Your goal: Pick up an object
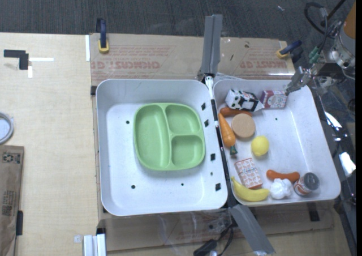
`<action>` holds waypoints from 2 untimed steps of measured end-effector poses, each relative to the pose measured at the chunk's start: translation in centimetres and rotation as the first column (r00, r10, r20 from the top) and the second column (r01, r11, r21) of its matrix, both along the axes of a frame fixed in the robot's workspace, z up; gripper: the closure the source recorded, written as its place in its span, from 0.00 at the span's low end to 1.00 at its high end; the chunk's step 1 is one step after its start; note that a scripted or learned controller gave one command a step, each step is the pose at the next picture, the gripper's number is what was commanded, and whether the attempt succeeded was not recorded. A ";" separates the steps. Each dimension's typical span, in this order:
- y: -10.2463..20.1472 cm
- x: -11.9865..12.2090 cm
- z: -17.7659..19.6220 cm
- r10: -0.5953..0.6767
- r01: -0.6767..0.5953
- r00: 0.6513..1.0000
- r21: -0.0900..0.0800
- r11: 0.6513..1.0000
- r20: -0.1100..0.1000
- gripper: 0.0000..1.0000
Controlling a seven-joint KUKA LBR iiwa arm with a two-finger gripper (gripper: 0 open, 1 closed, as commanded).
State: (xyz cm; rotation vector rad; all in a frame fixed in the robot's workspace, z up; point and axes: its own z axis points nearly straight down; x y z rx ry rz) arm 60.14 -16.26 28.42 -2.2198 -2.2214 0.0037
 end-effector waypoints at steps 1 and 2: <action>2.2 0.6 -19.2 0.082 -0.082 0.997 0.000 0.997 0.002 0.00; 4.0 -5.9 -19.3 -0.082 0.082 0.997 0.001 0.997 -0.001 0.00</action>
